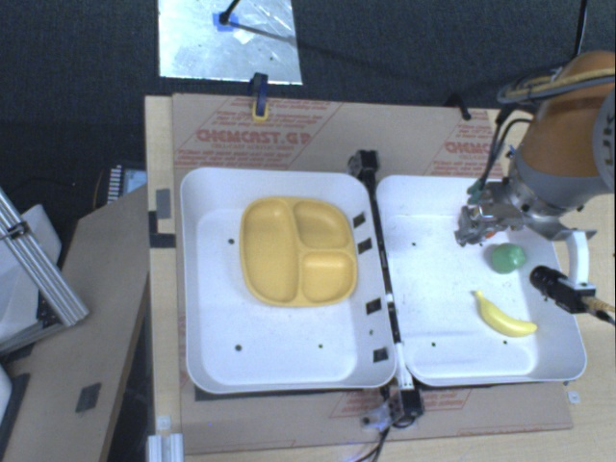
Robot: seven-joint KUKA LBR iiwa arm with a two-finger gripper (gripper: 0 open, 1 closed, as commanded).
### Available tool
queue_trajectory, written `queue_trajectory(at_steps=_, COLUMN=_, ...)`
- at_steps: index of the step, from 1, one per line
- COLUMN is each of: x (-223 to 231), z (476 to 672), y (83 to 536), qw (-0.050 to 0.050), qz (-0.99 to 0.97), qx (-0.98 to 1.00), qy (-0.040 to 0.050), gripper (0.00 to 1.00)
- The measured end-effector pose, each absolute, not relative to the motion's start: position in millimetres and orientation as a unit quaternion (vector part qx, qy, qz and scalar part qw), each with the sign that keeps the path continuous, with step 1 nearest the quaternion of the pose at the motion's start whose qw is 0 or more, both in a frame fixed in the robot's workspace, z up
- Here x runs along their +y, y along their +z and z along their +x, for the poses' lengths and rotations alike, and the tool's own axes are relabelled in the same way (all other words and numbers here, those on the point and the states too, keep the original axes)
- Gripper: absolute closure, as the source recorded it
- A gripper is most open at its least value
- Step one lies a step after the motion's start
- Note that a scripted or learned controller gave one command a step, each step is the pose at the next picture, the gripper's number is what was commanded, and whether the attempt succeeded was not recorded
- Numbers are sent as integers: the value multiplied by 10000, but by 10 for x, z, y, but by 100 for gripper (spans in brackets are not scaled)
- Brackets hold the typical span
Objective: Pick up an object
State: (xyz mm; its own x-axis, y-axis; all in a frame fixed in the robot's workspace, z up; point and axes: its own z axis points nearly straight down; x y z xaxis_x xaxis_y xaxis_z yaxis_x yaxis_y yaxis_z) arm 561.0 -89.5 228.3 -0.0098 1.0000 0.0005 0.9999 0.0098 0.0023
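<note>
While the arm (568,133) reaches in from the right, we see its hand (474,221) low over the right bin (433,354), near that bin's far side. We cannot tell whether the hand is open or closed, since the metal parts blur together at this angle, and we see nothing held in it.

Just right of the hand lies a green ball (506,257), close beside it; whether they touch we cannot say. Nearer the front of the same bin rests a banana (504,317), apart from the ball and lying at a slant. A black part (558,290) juts in at the bin's right rim, beside a white curved piece.

Across the divider, the left bin (212,354) holds a yellow plate (296,250) with three compartments, set near its middle. Both bins sit on a cardboard sheet (260,133) covering the bench, and a blue clamp (260,87) grips the sheet's far edge.
</note>
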Motion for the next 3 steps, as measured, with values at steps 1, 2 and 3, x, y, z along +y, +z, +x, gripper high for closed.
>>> queue_trajectory(at_steps=1, x=-380, z=5618, y=2182, qw=0, qz=7037, qx=7105, qy=9, gripper=100)
queue_trajectory(at_steps=2, x=102, z=5648, y=2121, qw=-2, qz=7038, qx=7104, qy=8, gripper=100)
queue_trajectory(at_steps=3, x=571, z=5568, y=2209, qw=-1, qz=7034, qx=7107, qy=13, gripper=100)
